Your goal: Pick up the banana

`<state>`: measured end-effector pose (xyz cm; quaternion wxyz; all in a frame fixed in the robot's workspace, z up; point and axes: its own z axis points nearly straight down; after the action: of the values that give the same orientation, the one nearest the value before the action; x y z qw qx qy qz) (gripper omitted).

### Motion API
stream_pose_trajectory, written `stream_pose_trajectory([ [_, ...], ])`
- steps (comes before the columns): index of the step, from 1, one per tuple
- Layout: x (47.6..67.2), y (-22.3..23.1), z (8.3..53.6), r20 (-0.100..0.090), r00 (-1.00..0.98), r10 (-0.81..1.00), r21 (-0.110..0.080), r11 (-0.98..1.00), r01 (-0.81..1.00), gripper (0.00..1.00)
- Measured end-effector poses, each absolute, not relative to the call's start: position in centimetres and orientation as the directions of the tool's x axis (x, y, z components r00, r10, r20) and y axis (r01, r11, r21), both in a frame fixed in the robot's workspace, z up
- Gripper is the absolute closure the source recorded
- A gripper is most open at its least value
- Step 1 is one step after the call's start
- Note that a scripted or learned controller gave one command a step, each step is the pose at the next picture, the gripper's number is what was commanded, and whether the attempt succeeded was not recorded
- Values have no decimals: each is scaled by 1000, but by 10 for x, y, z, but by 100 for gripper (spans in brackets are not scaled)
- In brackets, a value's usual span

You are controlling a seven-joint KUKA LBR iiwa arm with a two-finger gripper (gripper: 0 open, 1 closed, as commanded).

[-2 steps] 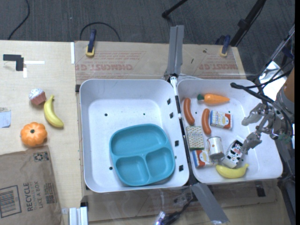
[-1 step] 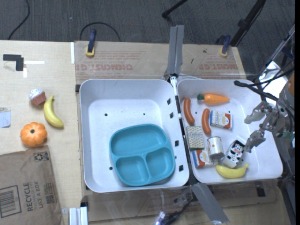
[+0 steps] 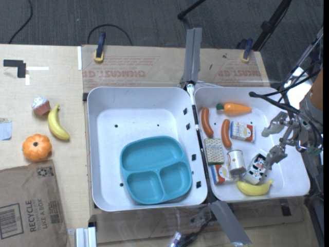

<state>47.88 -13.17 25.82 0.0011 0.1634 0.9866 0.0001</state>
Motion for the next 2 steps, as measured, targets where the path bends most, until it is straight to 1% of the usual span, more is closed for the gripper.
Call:
stream_pose_trajectory([
  [1,483,-170,96,-18,-958,285,1,958,286,0],
  [2,504,-120,158,-3,-965,262,1,965,262,0],
])
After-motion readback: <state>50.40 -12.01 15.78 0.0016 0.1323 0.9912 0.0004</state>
